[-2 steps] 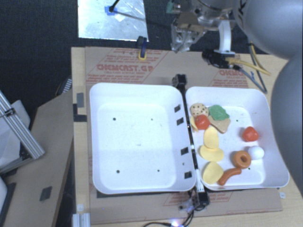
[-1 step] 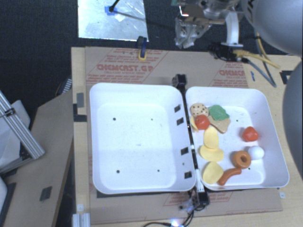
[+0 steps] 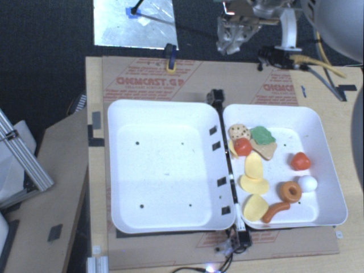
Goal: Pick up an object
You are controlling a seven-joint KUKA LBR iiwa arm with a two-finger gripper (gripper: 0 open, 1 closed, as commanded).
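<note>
My claw (image 3: pixel 230 38), its grip state impossible to tell, hangs high beyond the right bin (image 3: pixel 327 152), where the doughnut (image 3: pixel 290 191) lies untouched.

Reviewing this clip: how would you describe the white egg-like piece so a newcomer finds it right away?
Start at the right bin, the one holding the toy food. Go toward its right wall, below the red tomato-like piece. The white egg sits beside the brown donut, the only plain white, round item in the pile.

grey arm (image 3: pixel 335 13), silvery gripper (image 3: pixel 230 38), yellow cable (image 3: pixel 324 61).
</note>
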